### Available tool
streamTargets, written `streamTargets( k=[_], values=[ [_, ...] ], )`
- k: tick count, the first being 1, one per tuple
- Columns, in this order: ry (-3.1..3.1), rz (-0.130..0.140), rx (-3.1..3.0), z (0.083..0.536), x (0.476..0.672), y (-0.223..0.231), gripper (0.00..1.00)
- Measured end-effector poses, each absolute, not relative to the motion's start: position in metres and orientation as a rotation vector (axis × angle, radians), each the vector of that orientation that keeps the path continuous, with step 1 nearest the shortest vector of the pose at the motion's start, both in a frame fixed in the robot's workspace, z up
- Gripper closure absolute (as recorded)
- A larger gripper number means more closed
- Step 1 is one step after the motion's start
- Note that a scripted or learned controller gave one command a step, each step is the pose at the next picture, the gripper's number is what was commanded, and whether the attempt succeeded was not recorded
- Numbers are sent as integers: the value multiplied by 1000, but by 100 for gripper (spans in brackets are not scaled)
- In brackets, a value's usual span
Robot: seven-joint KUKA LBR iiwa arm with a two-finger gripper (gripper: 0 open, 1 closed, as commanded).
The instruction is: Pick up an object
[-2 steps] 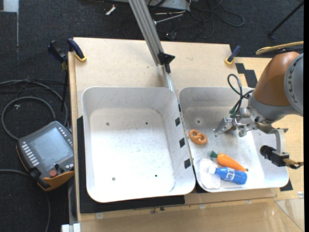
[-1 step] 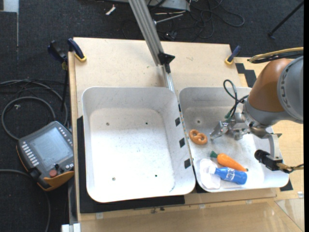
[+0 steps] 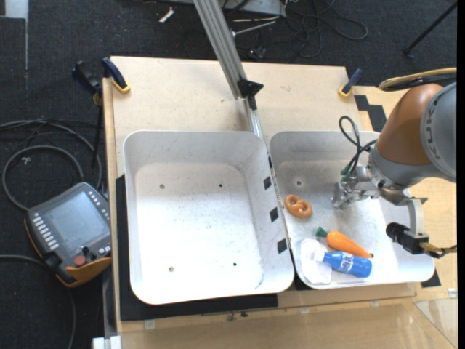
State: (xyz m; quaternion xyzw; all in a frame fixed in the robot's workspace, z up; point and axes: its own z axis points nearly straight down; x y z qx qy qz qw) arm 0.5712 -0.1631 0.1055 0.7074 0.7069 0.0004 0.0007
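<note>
The right bin (image 3: 312, 148) holds a small orange pretzel (image 3: 298, 206) near its left wall. Toward the bin's front lie an orange carrot (image 3: 348, 244) and a blue bottle with a white cap (image 3: 346, 264), the bottle resting on a white flat piece (image 3: 314, 262). My gripper (image 3: 349, 194) hangs low over the middle of the right bin, to the right of the pretzel and above the carrot. Nothing shows between its tips. The grey and orange arm (image 3: 410, 133) comes in from the right.
The left bin (image 3: 145, 151) lies beside the right one. A metal pole (image 3: 221, 38) slants up from between the bins. Clamps (image 3: 116, 75) sit at the bench's back corners. A teach pendant (image 3: 69, 227) lies on the floor at left.
</note>
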Motion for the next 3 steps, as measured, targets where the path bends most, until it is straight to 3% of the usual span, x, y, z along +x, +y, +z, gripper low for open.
streamTargets(
  k=[1, 3],
  values=[
    [2215, 4, 2220, 164, 569, -172, 100],
    [2221, 6, 2212, 270, 583, -164, 100]
  ],
)
